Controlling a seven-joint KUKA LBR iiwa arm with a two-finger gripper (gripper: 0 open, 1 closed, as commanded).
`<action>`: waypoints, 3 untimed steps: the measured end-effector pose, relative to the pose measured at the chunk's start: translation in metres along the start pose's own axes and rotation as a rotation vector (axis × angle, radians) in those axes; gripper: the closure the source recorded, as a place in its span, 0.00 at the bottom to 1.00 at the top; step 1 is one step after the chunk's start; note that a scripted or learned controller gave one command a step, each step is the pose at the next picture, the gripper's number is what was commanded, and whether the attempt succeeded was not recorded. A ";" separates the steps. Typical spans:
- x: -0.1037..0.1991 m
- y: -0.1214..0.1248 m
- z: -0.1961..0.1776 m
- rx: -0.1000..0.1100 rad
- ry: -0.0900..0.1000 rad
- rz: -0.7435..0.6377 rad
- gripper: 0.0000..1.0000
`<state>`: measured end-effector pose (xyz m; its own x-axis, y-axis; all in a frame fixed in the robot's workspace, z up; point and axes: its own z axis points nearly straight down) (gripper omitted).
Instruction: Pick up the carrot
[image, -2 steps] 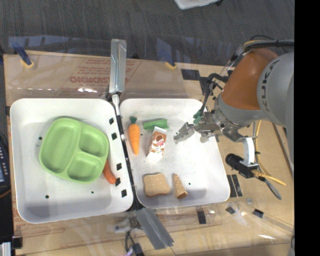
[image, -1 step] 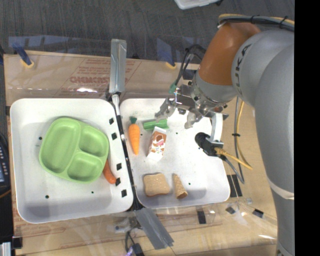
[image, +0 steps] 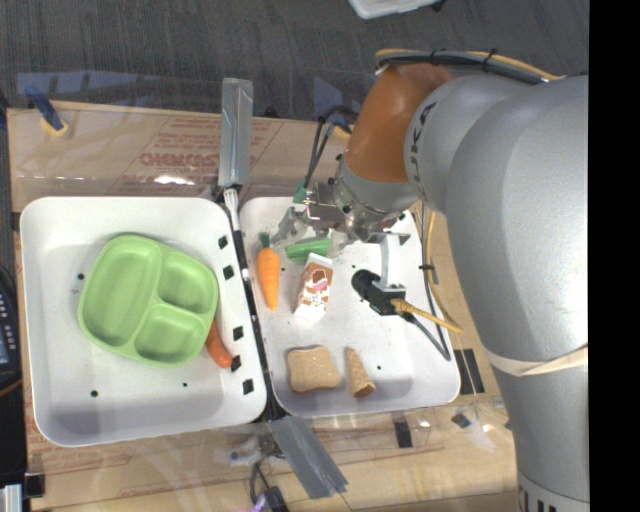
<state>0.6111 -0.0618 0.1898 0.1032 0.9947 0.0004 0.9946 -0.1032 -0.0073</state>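
Divided green plate (image: 148, 298) smooth matt plastic; white left bin (image: 60, 400) glossy plastic; larger orange carrot (image: 268, 277) smooth; brown bread slice (image: 310, 369) rough.

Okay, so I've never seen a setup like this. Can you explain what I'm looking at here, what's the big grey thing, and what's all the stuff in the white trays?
The big grey shape with the orange band is a robot arm, reaching in from the right. Its end effector, the part meant for grasping, hangs over the back of the right bin.

The picture comes from one camera fixed above the bench, looking down at a slant.

Two shallow white bins sit side by side. The left bin holds a green divided plate with a small orange piece at its edge. The right bin holds the carrot near its left wall, a green item close under the end effector, a small carton, a slice of bread and a brown cone-like piece.

The carrot lies on the bin floor, not yet picked up.
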 end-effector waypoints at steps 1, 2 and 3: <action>-0.036 0.019 0.084 -0.001 -0.001 0.046 0.00; -0.027 0.044 0.086 -0.007 -0.001 -0.031 0.00; 0.029 0.019 -0.003 -0.007 -0.001 -0.214 0.00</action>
<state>0.6327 -0.0349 0.1931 -0.1102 0.9939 -0.0002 0.9939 0.1102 0.0000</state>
